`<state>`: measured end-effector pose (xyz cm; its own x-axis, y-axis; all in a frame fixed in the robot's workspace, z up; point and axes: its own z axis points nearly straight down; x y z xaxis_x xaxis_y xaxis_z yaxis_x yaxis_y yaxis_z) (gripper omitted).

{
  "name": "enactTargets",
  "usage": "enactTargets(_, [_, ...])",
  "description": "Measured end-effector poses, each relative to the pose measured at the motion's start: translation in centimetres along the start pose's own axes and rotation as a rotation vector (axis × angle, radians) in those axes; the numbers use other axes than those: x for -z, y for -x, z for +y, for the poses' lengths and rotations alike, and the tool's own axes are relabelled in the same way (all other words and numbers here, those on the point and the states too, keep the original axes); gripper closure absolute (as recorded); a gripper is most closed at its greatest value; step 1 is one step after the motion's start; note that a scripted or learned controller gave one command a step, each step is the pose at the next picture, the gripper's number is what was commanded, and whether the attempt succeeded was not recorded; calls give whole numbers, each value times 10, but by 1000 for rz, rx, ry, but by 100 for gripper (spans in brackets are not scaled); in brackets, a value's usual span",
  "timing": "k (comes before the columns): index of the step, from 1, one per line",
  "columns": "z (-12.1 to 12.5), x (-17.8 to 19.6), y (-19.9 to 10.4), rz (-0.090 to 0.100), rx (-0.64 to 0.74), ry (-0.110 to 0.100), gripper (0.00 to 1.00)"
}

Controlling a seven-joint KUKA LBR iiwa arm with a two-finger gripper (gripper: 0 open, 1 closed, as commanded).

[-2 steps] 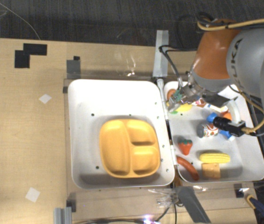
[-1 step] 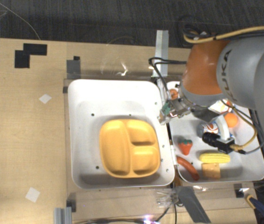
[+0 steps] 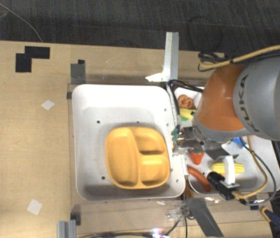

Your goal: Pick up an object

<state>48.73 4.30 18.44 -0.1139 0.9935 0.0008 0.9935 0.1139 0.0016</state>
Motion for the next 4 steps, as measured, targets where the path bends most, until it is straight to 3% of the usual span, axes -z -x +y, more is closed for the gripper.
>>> enactTargets(1, [2,30,-7,0,7,4,100])
enactTargets(2, [64,43,-37,0,39,3,100])
enactTargets(3, [7,-1,-63,0,-58,-3,100])
enactTargets(4, [9,10,-63,1,-54,1,100])
